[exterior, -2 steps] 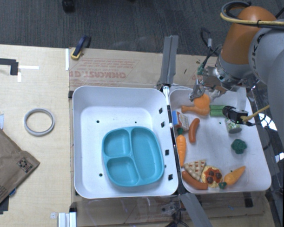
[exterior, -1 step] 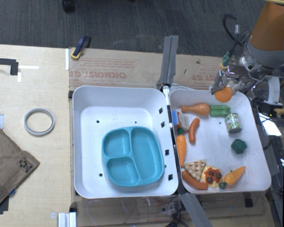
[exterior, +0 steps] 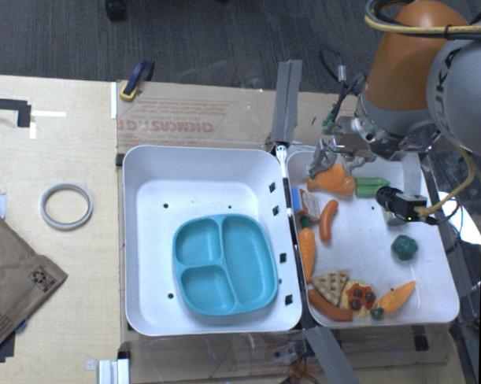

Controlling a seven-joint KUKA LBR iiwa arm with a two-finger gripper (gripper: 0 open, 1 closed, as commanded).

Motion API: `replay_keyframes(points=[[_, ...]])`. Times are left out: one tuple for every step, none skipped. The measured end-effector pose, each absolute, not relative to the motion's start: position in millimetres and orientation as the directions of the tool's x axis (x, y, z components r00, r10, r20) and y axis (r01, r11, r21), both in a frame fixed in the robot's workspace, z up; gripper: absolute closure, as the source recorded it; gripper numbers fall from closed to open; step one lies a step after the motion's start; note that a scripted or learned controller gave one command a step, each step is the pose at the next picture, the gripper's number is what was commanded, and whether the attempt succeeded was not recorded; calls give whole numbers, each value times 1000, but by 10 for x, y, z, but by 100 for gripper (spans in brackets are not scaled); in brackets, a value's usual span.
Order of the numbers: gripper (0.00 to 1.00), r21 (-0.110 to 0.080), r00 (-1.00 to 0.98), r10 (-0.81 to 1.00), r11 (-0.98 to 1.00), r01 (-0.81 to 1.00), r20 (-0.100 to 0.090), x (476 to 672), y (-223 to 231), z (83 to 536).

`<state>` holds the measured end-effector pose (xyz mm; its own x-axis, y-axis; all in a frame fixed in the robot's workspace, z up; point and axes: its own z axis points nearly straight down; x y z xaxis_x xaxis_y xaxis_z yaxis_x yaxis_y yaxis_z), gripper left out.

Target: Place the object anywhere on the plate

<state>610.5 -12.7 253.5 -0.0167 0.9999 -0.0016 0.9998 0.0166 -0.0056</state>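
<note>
Tool (exterior: 330, 160) low at the far left corner of the right bin (exterior: 439, 269), right over a rounded orange plastic piece (exterior: 333, 180), possibly a toy orange or pepper. Metal fingers apparently touching its top; spread or pinched, cannot tell from this slant. Orange piece on the bin floor, close to the far wall.

Just beside it, a smooth green cylinder (exterior: 371, 186), lying flat. Nearer the bin's left wall, a glossy sausage (exterior: 327, 219) and a long tapered carrot (exterior: 307, 253). Along the near edge, a second sausage (exterior: 329, 307), a ridged waffle-like wedge (exterior: 332, 283), a pizza slice (exterior: 358, 296) with red dots, and a small carrot (exterior: 397, 296). Knobbly dark green broccoli head (exterior: 405, 247) alone toward the right side.

In the left bin (exterior: 145, 223), a matte teal plate (exterior: 225, 263), rounded rectangle, three compartments, lying flat.

On the counter (exterior: 53, 141), a grey tape ring (exterior: 67, 206) and a crumpled brown paper bag (exterior: 13, 278).
</note>
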Motion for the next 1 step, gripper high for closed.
replay_keyframes(points=[[100,-7,101,995,-101,995,-2,5588,483,1886]])
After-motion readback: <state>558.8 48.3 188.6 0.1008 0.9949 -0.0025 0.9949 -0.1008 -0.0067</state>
